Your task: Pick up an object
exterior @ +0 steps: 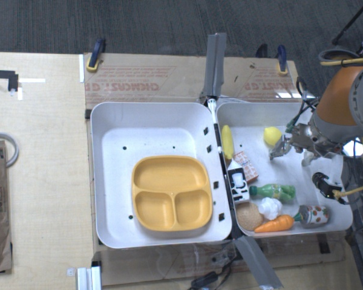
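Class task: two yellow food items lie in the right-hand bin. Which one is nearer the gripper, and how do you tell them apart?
The lemon: round, just left of the gripper. The banana is long and lies against the bin's far left wall.

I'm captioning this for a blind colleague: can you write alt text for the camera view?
A grey and orange robot arm reaches from the right, its tool hovering over the right bin beside a lemon. That bin also holds a banana, a green bottle, a carrot and other small items. The left bin holds a yellow divided plate.
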`<state>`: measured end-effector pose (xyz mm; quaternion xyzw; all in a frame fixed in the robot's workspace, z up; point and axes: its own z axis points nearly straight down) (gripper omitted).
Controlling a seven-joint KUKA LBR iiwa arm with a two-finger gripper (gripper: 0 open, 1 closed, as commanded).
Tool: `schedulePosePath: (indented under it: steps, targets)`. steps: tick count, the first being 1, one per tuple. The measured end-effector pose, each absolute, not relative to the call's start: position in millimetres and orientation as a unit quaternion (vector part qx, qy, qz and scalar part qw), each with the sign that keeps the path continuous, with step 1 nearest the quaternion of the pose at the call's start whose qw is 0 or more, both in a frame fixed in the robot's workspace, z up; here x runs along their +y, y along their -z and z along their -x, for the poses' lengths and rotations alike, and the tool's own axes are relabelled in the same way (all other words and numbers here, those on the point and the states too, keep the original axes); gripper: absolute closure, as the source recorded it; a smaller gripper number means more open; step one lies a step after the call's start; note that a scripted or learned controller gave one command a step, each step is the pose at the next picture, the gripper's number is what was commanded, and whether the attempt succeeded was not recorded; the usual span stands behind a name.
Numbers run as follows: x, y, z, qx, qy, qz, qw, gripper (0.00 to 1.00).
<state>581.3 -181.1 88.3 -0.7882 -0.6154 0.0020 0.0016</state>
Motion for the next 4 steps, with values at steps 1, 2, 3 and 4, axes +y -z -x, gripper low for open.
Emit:
schedulePosePath:
  steps: [1, 2, 3, 4]
  targets:
    - [-172.5, -89.3, -658.6, -0.661, -0.0009, 0.75, 0.001, 0.0]
    - [-172.6, -95.5, -658.3, -0.662, -0.0034, 0.749, 0.001, 1.0]
    - [-163.5, -213.8, -606.4, -0.593, -0.0027, 0.805, 0.001, 1.0]
    - [-207.6, -172.8, -563.8, -0.634, -0.0025, 0.773, 0.002, 1.0]
